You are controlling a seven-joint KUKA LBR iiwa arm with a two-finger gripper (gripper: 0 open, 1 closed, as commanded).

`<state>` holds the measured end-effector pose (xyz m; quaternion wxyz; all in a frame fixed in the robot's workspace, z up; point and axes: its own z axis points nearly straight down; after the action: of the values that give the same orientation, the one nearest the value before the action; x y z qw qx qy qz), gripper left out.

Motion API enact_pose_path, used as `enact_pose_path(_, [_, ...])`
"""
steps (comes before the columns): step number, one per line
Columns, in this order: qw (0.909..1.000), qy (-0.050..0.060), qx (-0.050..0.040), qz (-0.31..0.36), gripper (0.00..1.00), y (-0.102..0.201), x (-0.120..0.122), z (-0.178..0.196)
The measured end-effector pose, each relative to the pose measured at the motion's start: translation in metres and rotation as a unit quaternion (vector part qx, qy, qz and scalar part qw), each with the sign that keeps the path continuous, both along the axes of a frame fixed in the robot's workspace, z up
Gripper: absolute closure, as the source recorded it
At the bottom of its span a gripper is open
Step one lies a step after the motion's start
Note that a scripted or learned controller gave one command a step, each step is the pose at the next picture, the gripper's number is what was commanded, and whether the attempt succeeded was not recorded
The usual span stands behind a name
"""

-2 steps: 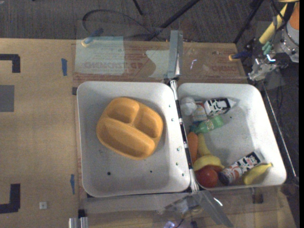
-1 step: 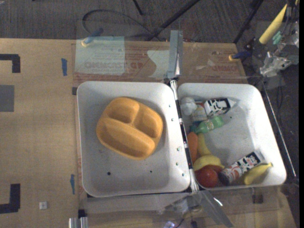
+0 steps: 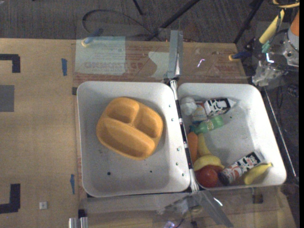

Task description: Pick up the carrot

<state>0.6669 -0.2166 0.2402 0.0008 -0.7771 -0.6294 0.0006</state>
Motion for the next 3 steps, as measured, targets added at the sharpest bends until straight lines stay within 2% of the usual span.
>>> enact_pose_path(1, [0.9961,-0.003,-0.0013,-0.089,1.00,0.033,-0.021,0.129])
enact_pose_path(2, [0.9751,-0.003,-0.0014,-0.222,1.00,0.023,-0.028,0.164])
enact_pose_path(3, [0.9391,0.002,-0.0007,-0.344,1.00,0.041,-0.004,0.116])
